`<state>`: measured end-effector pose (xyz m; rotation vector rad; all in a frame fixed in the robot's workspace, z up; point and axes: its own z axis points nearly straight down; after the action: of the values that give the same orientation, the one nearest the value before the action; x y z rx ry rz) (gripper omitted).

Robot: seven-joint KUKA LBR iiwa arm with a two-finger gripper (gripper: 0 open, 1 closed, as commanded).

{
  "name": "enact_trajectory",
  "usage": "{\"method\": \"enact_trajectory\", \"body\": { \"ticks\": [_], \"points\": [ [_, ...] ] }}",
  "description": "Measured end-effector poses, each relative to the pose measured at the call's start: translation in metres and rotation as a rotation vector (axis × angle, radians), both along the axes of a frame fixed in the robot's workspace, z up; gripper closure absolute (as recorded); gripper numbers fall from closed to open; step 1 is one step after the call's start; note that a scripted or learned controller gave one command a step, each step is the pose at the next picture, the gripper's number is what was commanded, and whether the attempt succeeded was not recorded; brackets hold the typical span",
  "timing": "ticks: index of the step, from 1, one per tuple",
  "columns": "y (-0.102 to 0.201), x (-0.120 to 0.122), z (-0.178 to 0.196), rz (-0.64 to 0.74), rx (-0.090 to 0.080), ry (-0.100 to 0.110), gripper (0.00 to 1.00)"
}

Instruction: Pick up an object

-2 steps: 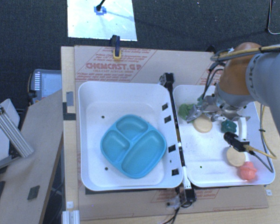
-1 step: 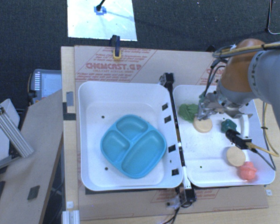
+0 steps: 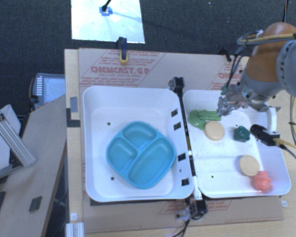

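Note:
The right bin [image 3: 222, 184] holds a green leafy piece [image 3: 202, 117] at its upper left, a tan round piece [image 3: 214, 130] just below it, a small dark teal piece [image 3: 241, 133], a tan disc [image 3: 248, 165] and a pink piece [image 3: 261, 181] at the lower right. My gripper [image 3: 226, 105] hangs over the bin's upper part, right beside the green piece's right end. Nothing shows between its fingers.
A blue divided plate [image 3: 140, 153] lies in the left bin [image 3: 96, 132]. A black divider [image 3: 183, 132] separates the bins. A yellow clamp [image 3: 123, 51] stands at the bench's back edge. Cables run along the right side near a black fitting [image 3: 262, 134].

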<state>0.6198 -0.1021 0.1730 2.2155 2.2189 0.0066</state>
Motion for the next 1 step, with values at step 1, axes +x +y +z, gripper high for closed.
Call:
{"method": "enact_trajectory", "body": {
  "ticks": [1],
  "points": [
    [-0.0002,0.0015,0.0339,0.002,0.000,0.002,1.00]
  ]
}}
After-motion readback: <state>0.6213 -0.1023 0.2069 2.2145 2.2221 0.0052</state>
